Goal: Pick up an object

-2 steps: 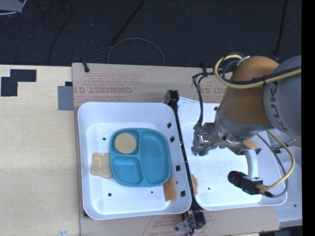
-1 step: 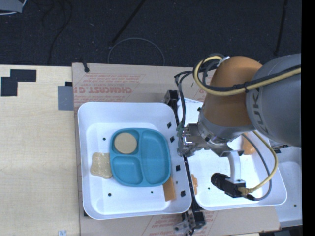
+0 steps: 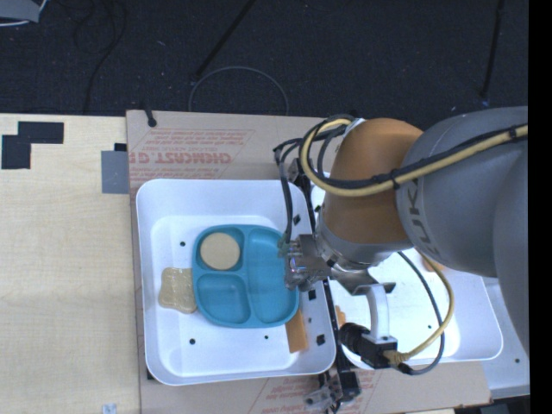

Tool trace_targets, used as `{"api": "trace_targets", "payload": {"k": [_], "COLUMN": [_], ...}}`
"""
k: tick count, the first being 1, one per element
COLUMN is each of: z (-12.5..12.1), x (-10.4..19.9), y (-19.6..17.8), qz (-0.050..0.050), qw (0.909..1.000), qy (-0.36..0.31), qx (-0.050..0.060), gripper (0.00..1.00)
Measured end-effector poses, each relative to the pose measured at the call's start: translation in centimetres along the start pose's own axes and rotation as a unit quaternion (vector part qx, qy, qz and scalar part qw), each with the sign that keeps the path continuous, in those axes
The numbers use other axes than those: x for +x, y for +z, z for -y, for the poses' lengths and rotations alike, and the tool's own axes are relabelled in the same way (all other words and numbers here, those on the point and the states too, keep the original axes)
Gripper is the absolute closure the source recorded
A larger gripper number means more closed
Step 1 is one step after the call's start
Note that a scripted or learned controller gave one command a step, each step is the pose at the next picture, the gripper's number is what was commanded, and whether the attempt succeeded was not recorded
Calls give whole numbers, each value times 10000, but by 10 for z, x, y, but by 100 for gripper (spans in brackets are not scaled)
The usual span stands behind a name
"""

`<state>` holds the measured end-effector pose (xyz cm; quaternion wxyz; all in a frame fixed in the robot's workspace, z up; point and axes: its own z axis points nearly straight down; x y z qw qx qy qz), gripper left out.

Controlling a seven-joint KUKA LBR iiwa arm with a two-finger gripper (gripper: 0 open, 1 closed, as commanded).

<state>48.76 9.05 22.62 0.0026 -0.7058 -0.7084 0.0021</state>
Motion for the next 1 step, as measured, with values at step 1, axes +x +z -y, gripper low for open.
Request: {"api": "trace_targets", "payload": {"k": [1], "z": [-1], "x": [-2], "y": [0], "qz": [6], "qw": [10000], "qy": [13], "qx": [-7], "gripper": [0]}}
